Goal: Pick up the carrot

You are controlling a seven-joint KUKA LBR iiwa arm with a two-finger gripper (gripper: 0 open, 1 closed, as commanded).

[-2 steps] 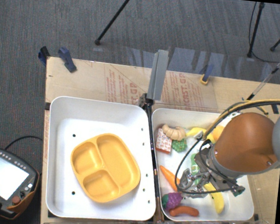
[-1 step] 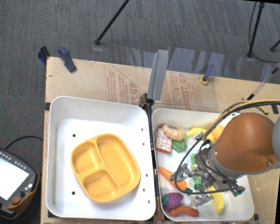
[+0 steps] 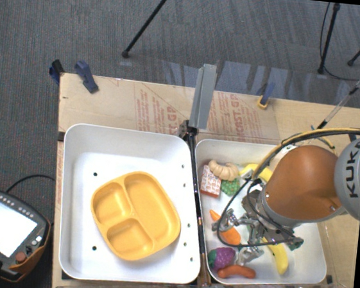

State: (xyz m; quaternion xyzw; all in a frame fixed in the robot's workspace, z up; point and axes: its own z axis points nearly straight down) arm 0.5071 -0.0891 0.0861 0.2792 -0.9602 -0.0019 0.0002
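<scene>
Carrot [image 3: 232,238]: a short orange piece with a rounded end, lying on the floor of the right bin [image 3: 311,265]; it is sitting right under the gripper, partly covered by it. A small orange sliver [image 3: 214,215] is showing just to the upper left of the gripper; whether it belongs to the carrot cannot be told.
Gripper [image 3: 242,236]: hanging low over the right bin, directly above the carrot; whether it is spread or pressed together cannot be told, and nothing is showing clearly pinched in it.
Arm [image 3: 301,183]: reaching in from the right, its orange band bulking above the gripper and hiding part of the bin.
Near the gripper: a purple grape bunch [image 3: 222,258] and a red-orange pepper-like toy [image 3: 238,272] lying just below it; a yellow banana [image 3: 279,257] lying to its right.
Beyond the gripper: a beige toy [image 3: 223,170], a red box [image 3: 211,182] and a green piece [image 3: 230,186] lying above it.
Left bin [image 3: 78,154]: sitting well to the gripper's left, carrying a yellow divided plate [image 3: 134,214].
Bench [image 3: 133,102]: brown cardboard-covered, bearing both bins.
</scene>
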